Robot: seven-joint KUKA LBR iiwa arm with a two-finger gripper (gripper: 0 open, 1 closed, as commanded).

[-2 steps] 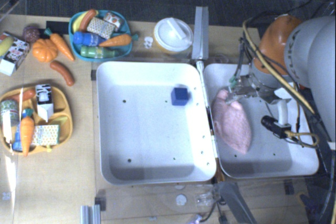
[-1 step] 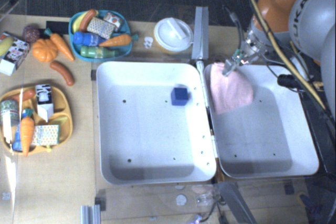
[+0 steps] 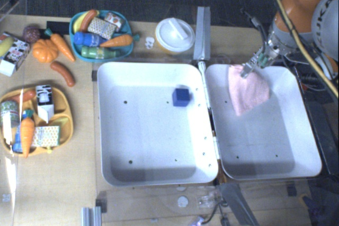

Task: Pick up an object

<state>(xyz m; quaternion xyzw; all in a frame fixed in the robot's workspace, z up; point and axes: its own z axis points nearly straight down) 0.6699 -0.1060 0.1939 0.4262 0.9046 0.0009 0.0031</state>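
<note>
A pink cloth (image 3: pixel 248 91) hangs in the upper left part of the right bin (image 3: pixel 275 164). Its top corner is pinched between the fingers of my gripper (image 3: pixel 248 69), which reaches in from the upper right and is shut on it. The rest of the cloth drapes downward over the bin floor. A small blue cube (image 3: pixel 181 96) lies in the left bin (image 3: pixel 148 166), near its upper right corner, well apart from the gripper.
A white round lid (image 3: pixel 175 34) sits behind the bins. A blue bowl (image 3: pixel 101 35) and a yellow plate (image 3: pixel 36 120), both full of toy food, stand on the bench at left, with a toy pumpkin (image 3: pixel 43 51) and sausage (image 3: pixel 62 73) beside them.
</note>
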